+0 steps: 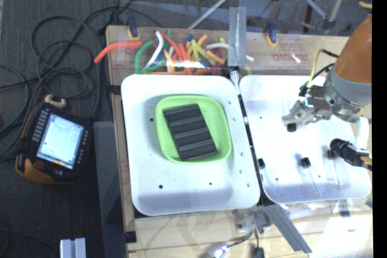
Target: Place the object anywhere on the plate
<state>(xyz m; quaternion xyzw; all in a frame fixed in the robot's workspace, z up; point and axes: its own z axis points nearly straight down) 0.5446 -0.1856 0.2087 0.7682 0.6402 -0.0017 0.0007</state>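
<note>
Two bins are sitting side by side on the bench [199,232], the left bin [181,190] at nine o'clock of the right bin [272,148]. A plate [224,124] is lying in the left bin, and a ridged block [190,131] is resting on the plate. The gripper [300,113] is hanging over the right bin, toward its twelve o'clock edge. A pendant [54,143] is lying on the floor at nine o'clock of the bench.

Matt ribbed block [191,131], glossy plate [223,130]

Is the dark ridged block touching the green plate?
Touching. In the camera view the dark ridged block lies flat on the green plate in the left bin, the plate's rim showing all around it.
</note>
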